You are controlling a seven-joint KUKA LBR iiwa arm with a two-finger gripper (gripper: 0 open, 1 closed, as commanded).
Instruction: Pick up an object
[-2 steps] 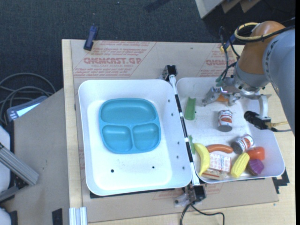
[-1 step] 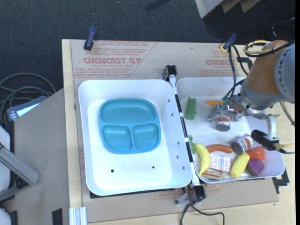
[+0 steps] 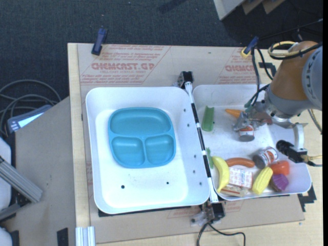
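Nearest the camera, along the front wall of the right bin (image 3: 302, 186), the toys lie heaped together — a banana (image 3: 221, 172), a sausage (image 3: 240, 162), a cracker pack (image 3: 240, 178), a corn cob (image 3: 262, 180), a can (image 3: 265, 157), a tomato (image 3: 280, 167) and a purple piece (image 3: 280, 182), most of them touching. They look tipped in loose, and so tight a crowd would make a clean two-finger pick awkward.

Beside them, the left bin (image 3: 97, 152) carries a blue tray (image 3: 142, 136) with three compartments, set flat near its middle; nothing lies in it.

Further back in the right bin the floor is more open. A green block (image 3: 208, 118) lies near the left wall and a carrot (image 3: 233, 113) sits just beyond the gripper (image 3: 245, 128). The arm reaches in from the right with the gripper lowered onto a small grey and red thing (image 3: 246, 134) — probably the chosen object, since it stands apart from the heap. How wide the pincer stands, and whether it has hold of that thing, I cannot tell; the wrist hides the contact from above.
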